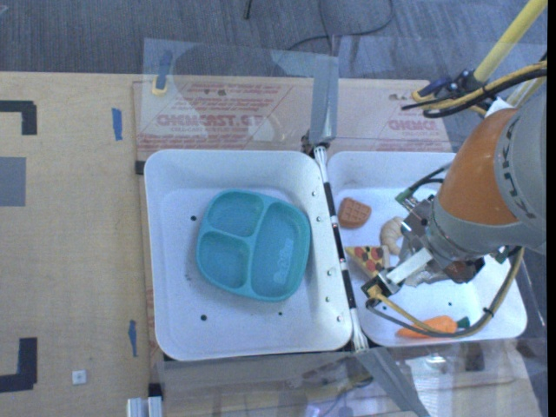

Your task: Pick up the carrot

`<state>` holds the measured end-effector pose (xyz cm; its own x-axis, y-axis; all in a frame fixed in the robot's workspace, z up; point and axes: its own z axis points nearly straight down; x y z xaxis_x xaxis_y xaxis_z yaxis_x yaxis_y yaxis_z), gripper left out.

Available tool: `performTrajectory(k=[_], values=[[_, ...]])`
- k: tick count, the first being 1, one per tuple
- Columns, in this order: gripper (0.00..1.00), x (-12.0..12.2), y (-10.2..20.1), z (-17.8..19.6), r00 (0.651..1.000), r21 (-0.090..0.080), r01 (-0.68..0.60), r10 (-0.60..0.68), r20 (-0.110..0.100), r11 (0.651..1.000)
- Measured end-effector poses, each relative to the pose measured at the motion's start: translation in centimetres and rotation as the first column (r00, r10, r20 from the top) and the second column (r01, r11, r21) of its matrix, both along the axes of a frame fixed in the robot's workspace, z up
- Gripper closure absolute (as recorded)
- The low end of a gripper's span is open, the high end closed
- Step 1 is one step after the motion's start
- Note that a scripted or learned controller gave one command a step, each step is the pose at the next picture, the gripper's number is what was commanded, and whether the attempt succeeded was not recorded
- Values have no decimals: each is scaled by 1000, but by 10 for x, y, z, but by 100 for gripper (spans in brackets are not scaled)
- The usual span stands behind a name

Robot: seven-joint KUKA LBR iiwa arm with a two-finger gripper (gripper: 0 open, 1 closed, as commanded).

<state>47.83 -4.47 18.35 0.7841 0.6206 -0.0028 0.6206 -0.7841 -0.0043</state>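
Note:
The carrot (432, 326), orange with a green end pointing right, lies flat near the front wall of the right bin (512, 320). My gripper (437, 265) hangs over the middle of that bin, under the grey wrist and orange band, a little behind and above the carrot. The carrot lies apart from the gripper, with nothing touching it.
In the right bin, a brown waffle-like piece (354, 212) lies at the back left, a pizza slice (367, 255) and a cream lump (393, 232) beside the gripper. The left bin (174, 233) holds a teal divided plate (254, 245). Yellow cables trail over the right bin's front.

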Motion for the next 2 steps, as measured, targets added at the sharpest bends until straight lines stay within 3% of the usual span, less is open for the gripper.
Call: performTrajectory(k=[1, 2], values=[[100, 0, -21, 2, 942, -2, 335, -335, 1, 942], [100, 0, -134, 28, 951, -2, 309, -309, 2, 951]])
